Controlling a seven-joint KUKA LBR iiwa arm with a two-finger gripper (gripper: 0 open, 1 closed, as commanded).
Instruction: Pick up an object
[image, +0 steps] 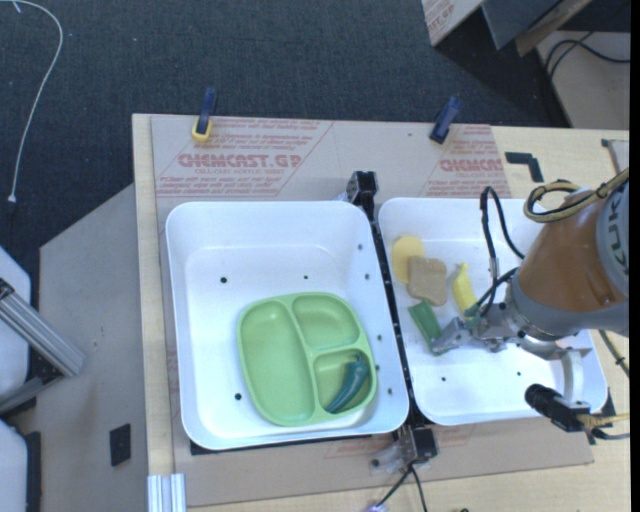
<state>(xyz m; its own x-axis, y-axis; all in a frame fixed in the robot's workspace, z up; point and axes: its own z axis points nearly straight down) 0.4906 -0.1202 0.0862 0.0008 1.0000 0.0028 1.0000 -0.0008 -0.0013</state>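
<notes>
so the near edge of the right bin (470, 412) is about the closest bit to the camera, and just past it the gripper (447, 338) is down low inside that bin, reaching in from the right; honestly can't tell whether it's spread apart or pinched together, the tip is small and murky against the white floor; it sits right next to the green block (425, 321), maybe touching its near end, but nothing is visibly clamped in it, so i wouldn't call that a grab

going outward from there: just far of the green block there's a tan slice (428, 280) that looks like toast, a yellow round piece (406, 249) peeking out on its far left, and a yellow stick (463, 289) to the right of the toast; all of them bunched at the left side of the right bin, all lying flat on the floor of it

further left, the left bin (200, 240) has a green divided plate (280, 360) with a dark teal pepper-looking thing (348, 385) in its near right compartment, well apart from the arm

progress wise i'd say it's at the approach/close stage; arm is lowered and lined up on the green block, but the lift hasn't happened; left to do: get a solid pinch and raise it clear of the bin
</notes>
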